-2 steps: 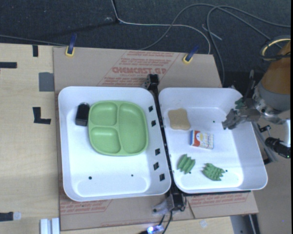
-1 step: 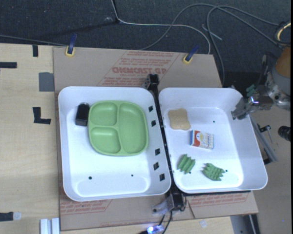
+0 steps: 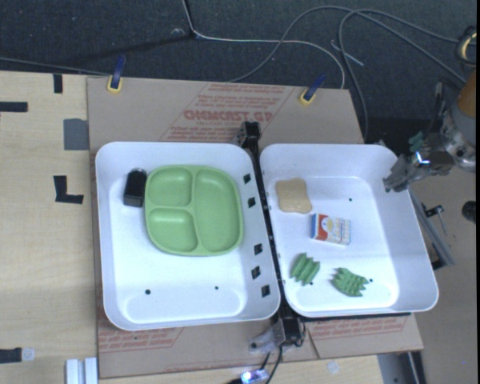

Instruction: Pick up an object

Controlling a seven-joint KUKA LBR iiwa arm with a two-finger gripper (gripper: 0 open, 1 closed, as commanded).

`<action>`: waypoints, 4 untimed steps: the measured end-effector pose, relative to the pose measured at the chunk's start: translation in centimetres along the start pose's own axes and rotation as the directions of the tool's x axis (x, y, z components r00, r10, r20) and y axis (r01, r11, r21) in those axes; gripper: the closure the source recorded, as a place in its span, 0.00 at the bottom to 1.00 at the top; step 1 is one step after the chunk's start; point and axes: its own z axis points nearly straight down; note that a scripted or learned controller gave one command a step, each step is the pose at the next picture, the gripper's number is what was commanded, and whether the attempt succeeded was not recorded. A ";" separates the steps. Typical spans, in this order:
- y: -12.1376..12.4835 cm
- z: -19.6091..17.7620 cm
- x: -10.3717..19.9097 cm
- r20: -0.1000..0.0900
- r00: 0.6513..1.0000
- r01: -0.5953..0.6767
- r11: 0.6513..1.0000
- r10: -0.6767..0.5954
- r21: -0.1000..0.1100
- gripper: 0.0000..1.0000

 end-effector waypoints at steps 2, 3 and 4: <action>1.2 1.1 8.8 -0.001 1.000 0.003 1.000 -0.003 0.002 1.00; 2.3 0.8 14.1 -0.002 1.000 0.005 1.000 -0.005 0.001 1.00; 2.5 0.7 19.7 -0.001 1.000 0.005 1.000 -0.005 0.002 1.00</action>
